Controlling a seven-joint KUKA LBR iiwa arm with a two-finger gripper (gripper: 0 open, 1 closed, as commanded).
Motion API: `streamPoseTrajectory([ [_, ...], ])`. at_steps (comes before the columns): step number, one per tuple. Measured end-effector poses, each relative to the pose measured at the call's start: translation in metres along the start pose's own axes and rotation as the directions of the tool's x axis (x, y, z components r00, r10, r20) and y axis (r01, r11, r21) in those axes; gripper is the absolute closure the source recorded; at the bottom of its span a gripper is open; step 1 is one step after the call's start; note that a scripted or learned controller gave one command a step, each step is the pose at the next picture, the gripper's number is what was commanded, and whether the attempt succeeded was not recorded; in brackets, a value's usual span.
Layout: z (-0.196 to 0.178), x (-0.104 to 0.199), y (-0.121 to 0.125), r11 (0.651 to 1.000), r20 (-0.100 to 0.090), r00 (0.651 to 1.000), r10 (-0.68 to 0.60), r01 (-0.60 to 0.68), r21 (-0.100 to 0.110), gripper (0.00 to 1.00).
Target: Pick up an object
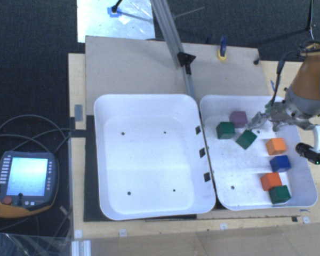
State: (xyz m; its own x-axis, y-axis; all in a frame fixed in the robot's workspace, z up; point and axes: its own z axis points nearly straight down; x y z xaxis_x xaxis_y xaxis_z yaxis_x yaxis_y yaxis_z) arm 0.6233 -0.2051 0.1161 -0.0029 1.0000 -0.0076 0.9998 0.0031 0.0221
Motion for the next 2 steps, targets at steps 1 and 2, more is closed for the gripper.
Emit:
streamPoseTrajectory([
  [1, -0.010, 0.001, 0.001, 1.000, -0.001, 1.000, -0.002, 0.002, -0.003, 1.00],
  [2, -0.072, 0.007, 0.009, 1.000, -0.005, 1.000, -0.003, 0.003, 0.013, 1.00],
])
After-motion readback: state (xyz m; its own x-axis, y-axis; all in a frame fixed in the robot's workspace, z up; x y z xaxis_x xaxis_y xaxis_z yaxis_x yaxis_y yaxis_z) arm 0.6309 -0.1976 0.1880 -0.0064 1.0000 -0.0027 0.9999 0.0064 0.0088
